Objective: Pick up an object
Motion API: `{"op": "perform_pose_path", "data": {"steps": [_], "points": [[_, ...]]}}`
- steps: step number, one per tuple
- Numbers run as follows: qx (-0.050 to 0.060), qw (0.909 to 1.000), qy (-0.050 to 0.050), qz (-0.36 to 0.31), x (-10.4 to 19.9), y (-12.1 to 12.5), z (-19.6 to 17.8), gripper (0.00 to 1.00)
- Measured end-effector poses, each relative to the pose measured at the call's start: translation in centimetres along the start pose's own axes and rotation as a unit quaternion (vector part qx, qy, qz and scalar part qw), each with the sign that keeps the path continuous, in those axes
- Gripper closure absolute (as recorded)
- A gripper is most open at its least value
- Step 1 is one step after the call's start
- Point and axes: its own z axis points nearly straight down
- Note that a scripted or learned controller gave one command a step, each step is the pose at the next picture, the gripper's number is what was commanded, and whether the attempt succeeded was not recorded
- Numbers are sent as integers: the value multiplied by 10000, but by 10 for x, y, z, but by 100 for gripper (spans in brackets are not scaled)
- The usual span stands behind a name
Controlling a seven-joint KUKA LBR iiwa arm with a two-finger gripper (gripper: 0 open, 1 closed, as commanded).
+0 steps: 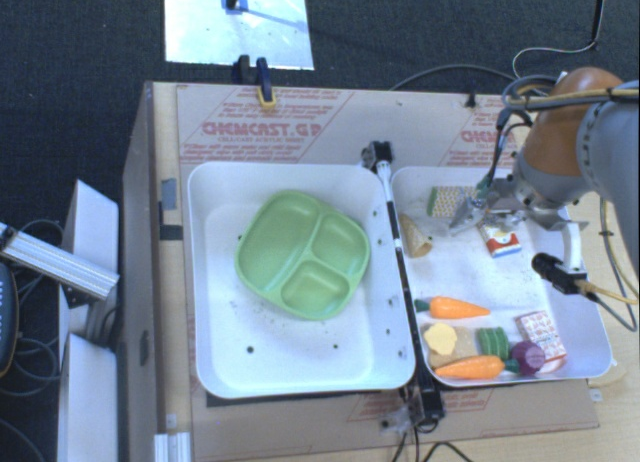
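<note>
Setting: dark carpet floor; a bench (300, 125) topped with a printed board carries two shallow white bins side by side.
Left bin (215, 280): holds one green divided plate (303, 253), lying slightly turned, roughly central.
Right bin (590, 335): holds the loose items, so any object to be picked up is here.
Items, far end: a green-patterned packet (446, 200) against the far wall; a pale wedge-shaped piece (415, 240) near the divider; a small red-and-white carton (501, 241).
Items, near end: two toy carrots (458, 307) (468, 368), a yellow piece (440, 338), a dark green piece (493, 341), a purple piece (527, 357), a red-patterned box (541, 332), all crowded together, several touching.
Arm: enters from the right, orange band above the wrist.
Gripper (470, 214): low over the far end of the right bin, between the green-patterned packet and the red-and-white carton, close to both.
Jaws: cannot tell whether open or closed; too small and blurred. Nothing is visibly held.
Risk 1: a close between two candidates may catch neither, or only nudge the carton aside.
Risk 2: the flat packet lies by the wall; fingers may scrape the bin and slide over it.
Risk 3: loose cables (600, 295) near the wrist could snag on a lift.
</note>
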Motion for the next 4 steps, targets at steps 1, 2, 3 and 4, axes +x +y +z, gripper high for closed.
{"op": "perform_pose_path", "data": {"steps": [1,2,3,4], "points": [[85,10000,22,-5,-50,37,3,0],[88,10000,24,-9,-50,37,3,0],[90,10000,20,-14,-50,37,4,0],[90,10000,19,-14,-50,37,4,0]]}}
